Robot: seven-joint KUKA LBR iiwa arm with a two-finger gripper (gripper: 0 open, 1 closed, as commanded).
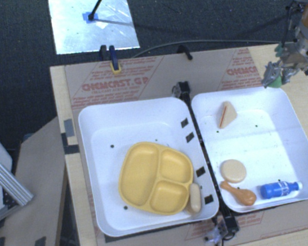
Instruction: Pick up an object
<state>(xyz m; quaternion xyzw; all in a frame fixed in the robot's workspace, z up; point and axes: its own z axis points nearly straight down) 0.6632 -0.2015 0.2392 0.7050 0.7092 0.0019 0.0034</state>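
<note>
My gripper hangs at the far right, above the back right corner of the right bin, with nothing seen between its fingers. In that bin lie a wedge of sandwich near the back, a round tan biscuit, a brown drumstick-shaped piece and a blue bottle along the front. The left bin holds a yellow divided tray and a pale bread roll at the tray's front right corner.
A black clamp strip runs between the two bins. A shiny metal plate lies beyond the bench at the back. An aluminium bar leans in at the left edge.
</note>
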